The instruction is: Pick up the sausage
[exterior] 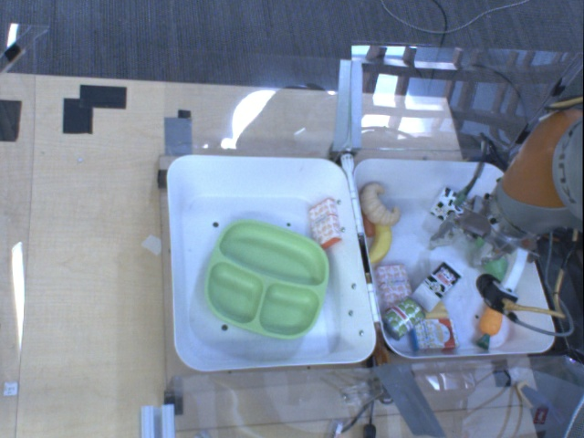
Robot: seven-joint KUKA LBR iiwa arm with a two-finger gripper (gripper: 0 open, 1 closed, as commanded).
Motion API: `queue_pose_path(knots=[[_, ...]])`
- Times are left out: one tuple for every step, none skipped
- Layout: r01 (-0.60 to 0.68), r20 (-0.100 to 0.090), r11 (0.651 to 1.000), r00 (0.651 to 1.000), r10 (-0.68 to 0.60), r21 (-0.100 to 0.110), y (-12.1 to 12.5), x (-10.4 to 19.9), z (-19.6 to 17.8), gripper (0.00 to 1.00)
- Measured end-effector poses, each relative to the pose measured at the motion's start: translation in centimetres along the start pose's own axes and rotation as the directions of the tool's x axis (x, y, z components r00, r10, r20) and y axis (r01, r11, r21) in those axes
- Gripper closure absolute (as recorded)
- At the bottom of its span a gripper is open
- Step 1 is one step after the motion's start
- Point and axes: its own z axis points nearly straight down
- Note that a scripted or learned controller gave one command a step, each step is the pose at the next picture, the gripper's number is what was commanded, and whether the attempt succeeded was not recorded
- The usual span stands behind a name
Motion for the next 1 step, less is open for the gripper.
queue_pose_path(knots=[[0.443,0.037,0.896,0.896,-0.442,-0.022,-8.13,3.99,-0.17,0.00]])
